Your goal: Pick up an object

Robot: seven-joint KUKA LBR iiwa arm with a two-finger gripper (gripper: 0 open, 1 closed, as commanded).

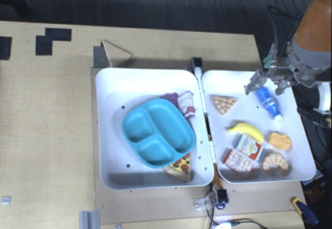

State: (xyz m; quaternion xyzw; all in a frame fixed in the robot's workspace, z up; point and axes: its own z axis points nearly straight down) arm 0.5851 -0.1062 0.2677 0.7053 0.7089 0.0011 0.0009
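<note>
- Left bin (pixel 109 119): blue divided tray (pixel 158 132) over pizza slice (pixel 179 167)
- Right bin (pixel 306 163): banana (pixel 246 130), waffle wedge (pixel 223 103), croissant (pixel 275 162)
- Hand (pixel 268 84) spread open over blue bottle (pixel 268 102), gripping nothing

Pincer (pixel 268 84) above blue bottle (pixel 268 101)

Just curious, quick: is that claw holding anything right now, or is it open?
Gripper: open, fingers spread above the blue bottle, holding nothing.
</note>
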